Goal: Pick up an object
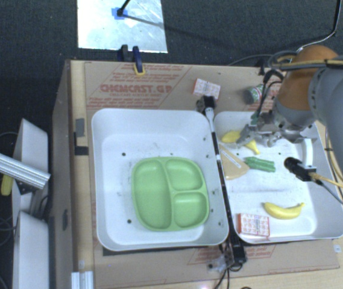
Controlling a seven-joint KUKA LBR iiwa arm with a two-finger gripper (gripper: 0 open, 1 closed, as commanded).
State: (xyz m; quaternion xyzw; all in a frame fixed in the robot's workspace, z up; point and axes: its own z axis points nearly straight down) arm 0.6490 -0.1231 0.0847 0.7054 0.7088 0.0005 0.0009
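Approach step of a pick. The gripper [260,132] is low over the far end of the right white bin [331,221], just above a small yellow plastic piece [252,147], the likeliest target. Whether the gripper is wide or narrow cannot be told, and no object is seen held. Judged next move: descend squarely on that piece, close, and lift clear of the neighbours.

Right white bin, other contents:
- a second yellow lump [231,137] near the dividing wall
- a green ridged stick [260,164]
- a tan wedge-shaped slice [234,168]
- a yellow toy banana [283,210]
- a red-and-white flat packet [253,224]

Left white bin [102,161]: one pale green compartment plate [170,192].
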